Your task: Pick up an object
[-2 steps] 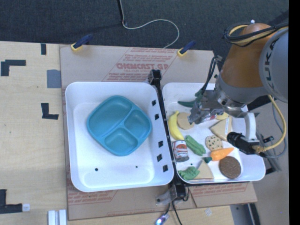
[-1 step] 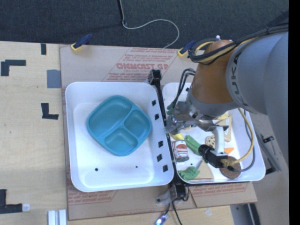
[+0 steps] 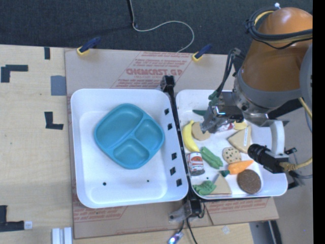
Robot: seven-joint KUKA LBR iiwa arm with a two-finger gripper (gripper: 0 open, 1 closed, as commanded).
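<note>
Grey and orange, the robot arm (image 3: 277, 60) fills the upper right of the frame, its jaws (image 3: 213, 123) low over the right bin (image 3: 277, 189), just above a tan round piece beside a banana (image 3: 189, 137); whether they are clenched cannot be told. Left bin (image 3: 84, 136) holds a blue divided plate (image 3: 129, 135).

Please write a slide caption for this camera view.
Gripper over toy food in the right bin; blue plate in the left.
</note>
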